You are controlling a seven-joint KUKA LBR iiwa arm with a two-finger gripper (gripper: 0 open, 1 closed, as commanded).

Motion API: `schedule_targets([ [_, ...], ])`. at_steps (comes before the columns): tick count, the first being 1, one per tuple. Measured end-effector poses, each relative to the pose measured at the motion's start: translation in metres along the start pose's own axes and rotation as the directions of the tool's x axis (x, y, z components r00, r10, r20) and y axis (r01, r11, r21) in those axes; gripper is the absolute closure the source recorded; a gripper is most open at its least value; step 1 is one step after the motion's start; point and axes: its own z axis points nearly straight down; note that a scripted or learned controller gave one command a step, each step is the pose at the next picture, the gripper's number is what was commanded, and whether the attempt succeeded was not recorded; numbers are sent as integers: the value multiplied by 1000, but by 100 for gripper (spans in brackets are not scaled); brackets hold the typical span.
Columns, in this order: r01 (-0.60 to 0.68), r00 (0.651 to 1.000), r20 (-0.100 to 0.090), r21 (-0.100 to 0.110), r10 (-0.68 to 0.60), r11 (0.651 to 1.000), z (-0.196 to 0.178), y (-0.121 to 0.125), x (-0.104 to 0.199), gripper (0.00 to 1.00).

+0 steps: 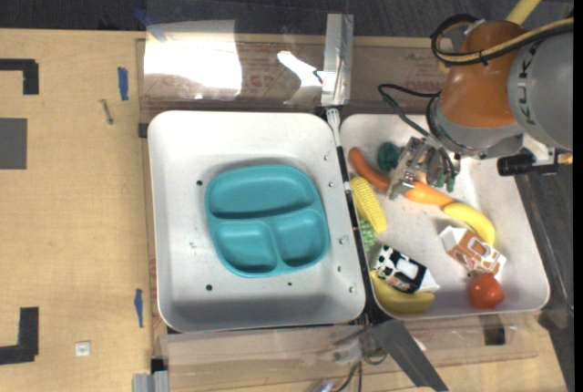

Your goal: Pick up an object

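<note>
Two white bins sat side by side on the bench. The left bin (173, 199) held one teal tray (266, 219) with three compartments. The right bin (524, 244) held one carrot (367, 168), one corn cob (369, 203), two bananas, one tomato (485, 291), one black-and-white cow toy (401, 269), one orange-and-white carton (474, 251), one teal piece (389, 153) and one orange piece (428, 193). One banana (471, 220) lay just right of the orange piece; the other banana (401, 299) lay under the cow toy at the near wall. The gripper (414, 167) hung low over the far part of the right bin, just right of the carrot and just above the orange piece. How far its jaws stood apart could not be told, nor whether they touched or held anything. The corn lay below and left of the gripper, the tomato well away toward the near right corner.
</note>
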Motion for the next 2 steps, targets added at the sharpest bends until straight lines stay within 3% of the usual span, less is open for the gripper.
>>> schedule_targets([
  [1,-50,999,0,-5,50,999,-91,99,18,100],
  [2,-118,993,-5,1,118,993,-154,48,92,100],
])
